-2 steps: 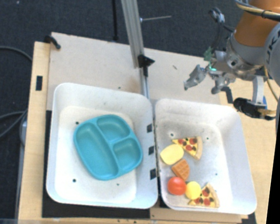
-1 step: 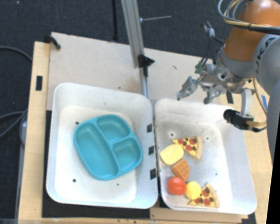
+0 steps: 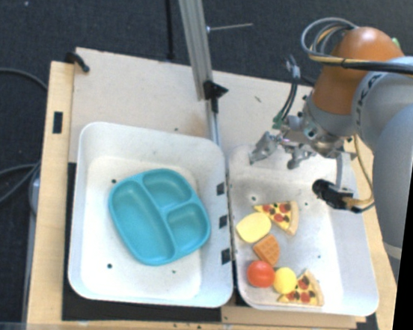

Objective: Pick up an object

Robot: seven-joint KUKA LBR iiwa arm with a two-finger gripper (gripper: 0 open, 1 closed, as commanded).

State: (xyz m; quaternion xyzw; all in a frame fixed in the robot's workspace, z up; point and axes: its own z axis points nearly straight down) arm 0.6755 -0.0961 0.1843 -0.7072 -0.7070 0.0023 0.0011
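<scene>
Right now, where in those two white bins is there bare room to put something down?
In the left bin, only margins around the blue tray. In the right bin, the floor right of the pizza slice is bare; its near-left corner is crowded with toy food.

1. Two bins sit side by side on the surface [image 3: 141,91].
2. The left bin [image 3: 96,146] holds a tray [image 3: 159,215] with three parts.
3. The right bin [image 3: 345,254] holds toy food near its front left.
4. A pizza slice [image 3: 280,215] lies farthest back, with a round piece [image 3: 253,226] just left of it.
5. A waffle [image 3: 267,248] lies in front of those.
6. A ball [image 3: 260,273], a small fruit [image 3: 285,281] and another pizza slice [image 3: 308,290] lie in a row at the front.
7. The gripper [image 3: 280,153] hangs over the back of the right bin.
</scene>
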